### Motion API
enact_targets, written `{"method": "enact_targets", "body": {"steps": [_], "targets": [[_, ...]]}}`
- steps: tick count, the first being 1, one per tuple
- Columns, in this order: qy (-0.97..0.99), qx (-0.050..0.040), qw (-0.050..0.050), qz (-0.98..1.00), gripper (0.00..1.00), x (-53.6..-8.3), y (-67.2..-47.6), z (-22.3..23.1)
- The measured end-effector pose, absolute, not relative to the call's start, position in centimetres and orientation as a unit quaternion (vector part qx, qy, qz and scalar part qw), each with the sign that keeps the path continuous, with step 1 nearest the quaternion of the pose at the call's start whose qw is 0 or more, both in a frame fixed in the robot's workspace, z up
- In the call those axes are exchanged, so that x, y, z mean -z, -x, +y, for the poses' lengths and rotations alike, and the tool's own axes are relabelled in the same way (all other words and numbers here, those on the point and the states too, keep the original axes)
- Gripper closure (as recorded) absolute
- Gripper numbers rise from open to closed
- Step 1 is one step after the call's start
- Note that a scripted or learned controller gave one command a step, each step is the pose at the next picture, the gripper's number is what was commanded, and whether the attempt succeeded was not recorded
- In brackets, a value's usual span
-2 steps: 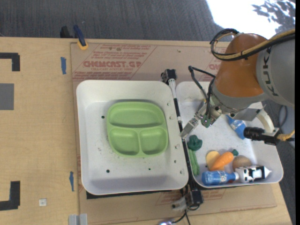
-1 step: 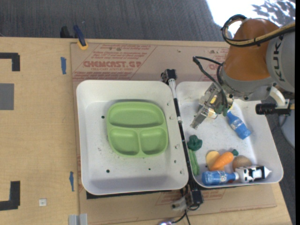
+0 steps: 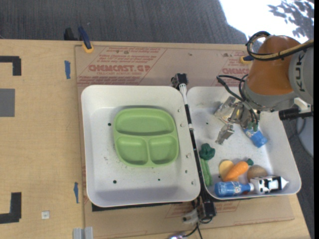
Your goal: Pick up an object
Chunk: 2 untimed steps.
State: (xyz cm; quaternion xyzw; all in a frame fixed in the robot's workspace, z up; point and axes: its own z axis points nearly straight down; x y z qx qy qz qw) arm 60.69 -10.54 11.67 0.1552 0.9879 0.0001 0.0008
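Note:
My gripper (image 3: pixel 236 130) hangs over the upper middle of the right bin (image 3: pixel 291 156), open, with nothing between its fingers. One silver finger (image 3: pixel 224 134) points down-left over bare bin floor. A small blue object (image 3: pixel 258 139) lies just right of the gripper. Lower in the same bin sit a green toy (image 3: pixel 207 151), an orange carrot (image 3: pixel 235 171) beside a yellow piece (image 3: pixel 225 165), a brown potato-like lump (image 3: pixel 257 172), a blue bottle (image 3: pixel 231 188) and a black-and-white toy (image 3: pixel 269 184).
The left bin (image 3: pixel 94 133) holds a green divided plate (image 3: pixel 146 136). A black rod (image 3: pixel 189 126) runs along the seam between the bins. The arm's orange band (image 3: pixel 269 66) and cables overhang the right bin's far corner.

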Motion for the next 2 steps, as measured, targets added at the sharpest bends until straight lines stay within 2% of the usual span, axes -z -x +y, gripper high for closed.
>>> {"method": "enact_targets", "body": {"steps": [1, 2], "targets": [[-0.126, 0.0005, 0.003, 0.992, 0.00, -9.0, -62.2, -18.0], [-0.126, 0.0001, 0.007, 0.992, 1.00, -10.2, -62.4, -18.0]]}}
